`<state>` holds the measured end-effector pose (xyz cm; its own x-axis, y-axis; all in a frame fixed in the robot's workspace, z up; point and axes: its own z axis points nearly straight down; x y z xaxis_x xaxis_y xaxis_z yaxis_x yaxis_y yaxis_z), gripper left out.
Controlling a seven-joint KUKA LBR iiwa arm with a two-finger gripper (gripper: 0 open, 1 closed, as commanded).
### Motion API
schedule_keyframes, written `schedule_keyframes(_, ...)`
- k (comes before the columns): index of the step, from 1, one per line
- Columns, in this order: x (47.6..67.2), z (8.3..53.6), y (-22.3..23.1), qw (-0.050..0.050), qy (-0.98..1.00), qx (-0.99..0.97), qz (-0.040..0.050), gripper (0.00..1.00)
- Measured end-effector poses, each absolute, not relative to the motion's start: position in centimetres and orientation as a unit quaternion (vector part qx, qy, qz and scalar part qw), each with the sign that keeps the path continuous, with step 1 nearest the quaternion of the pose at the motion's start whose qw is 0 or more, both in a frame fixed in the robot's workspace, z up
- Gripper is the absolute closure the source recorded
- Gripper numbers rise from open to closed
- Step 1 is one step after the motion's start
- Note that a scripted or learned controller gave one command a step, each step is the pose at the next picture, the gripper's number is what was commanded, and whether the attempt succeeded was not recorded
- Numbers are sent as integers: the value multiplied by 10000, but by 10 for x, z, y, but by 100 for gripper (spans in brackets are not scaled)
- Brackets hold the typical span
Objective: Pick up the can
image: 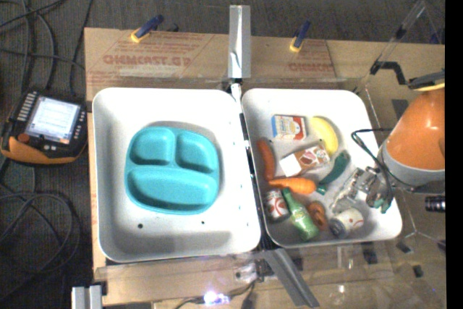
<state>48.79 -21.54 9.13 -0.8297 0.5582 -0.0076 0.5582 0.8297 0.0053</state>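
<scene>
At the far left, off the bench, a handheld pendant (45,125) with a lit screen lies on the dark floor among cables. The left bin (108,177) holds a turquoise divided tray (173,168), set flat near its middle. A metal bracket (239,40) stands upright at the back where the two bins meet, with a blue clamp (147,27) and a second clamp (299,35) fixed to the cardboard on either side. The right bin (362,112) is crowded: a small carton (290,127) lies near the back, a yellow round item (325,133) just beside it, a red-and-white box (307,158) below them, and a dark green piece (334,168) to its right. A sausage-like item (266,158) lies along the bin's left wall, and an orange carrot (298,185) lies across the middle. The can (275,205) lies on its side at the front left of this bin, touching a green bottle (302,218) on its right. A small white cup-like item (349,221) sits near the front right. The gripper (364,188) hangs low over the right side of the bin, well apart from the can; how its jaws stand cannot be told. Behind it rises the arm's orange band (419,135).
</scene>
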Motion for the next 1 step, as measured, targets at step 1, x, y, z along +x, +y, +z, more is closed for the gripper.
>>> schedule_keyframes(1, 489, 91, -219, 46, 9546, 2977, 31, 100)
